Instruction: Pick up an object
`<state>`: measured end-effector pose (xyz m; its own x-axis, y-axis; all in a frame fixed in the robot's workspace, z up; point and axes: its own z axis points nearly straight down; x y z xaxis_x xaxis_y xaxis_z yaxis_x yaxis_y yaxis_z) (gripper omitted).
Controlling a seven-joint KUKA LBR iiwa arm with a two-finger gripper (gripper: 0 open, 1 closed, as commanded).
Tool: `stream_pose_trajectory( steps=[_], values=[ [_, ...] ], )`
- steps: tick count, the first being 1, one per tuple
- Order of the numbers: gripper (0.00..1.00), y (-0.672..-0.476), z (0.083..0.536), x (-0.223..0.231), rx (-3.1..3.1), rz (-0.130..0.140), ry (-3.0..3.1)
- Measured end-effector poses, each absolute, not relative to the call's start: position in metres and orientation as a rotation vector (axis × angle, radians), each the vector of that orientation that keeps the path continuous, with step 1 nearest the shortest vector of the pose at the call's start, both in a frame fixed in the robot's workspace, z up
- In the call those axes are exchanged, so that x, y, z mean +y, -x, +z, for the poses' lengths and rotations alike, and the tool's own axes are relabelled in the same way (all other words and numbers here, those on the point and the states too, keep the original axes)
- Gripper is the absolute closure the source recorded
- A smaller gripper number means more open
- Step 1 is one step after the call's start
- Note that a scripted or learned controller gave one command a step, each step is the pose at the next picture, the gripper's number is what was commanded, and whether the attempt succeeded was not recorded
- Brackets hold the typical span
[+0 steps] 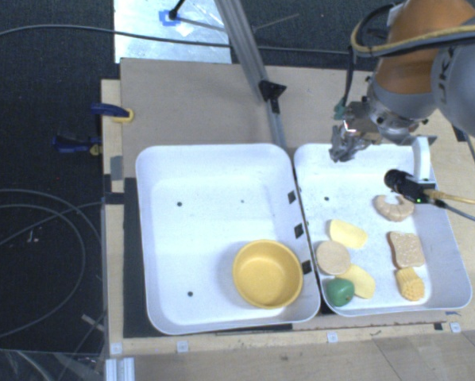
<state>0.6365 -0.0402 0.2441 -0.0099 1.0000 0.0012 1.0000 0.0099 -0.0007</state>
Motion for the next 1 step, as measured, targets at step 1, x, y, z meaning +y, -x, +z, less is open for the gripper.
stream_pose_trajectory(
  steps=[1],
  values=[
    [1.0, -0.6232, 0.2333, 0.0182, -2.232, -0.001, 2.209]
  ],
)
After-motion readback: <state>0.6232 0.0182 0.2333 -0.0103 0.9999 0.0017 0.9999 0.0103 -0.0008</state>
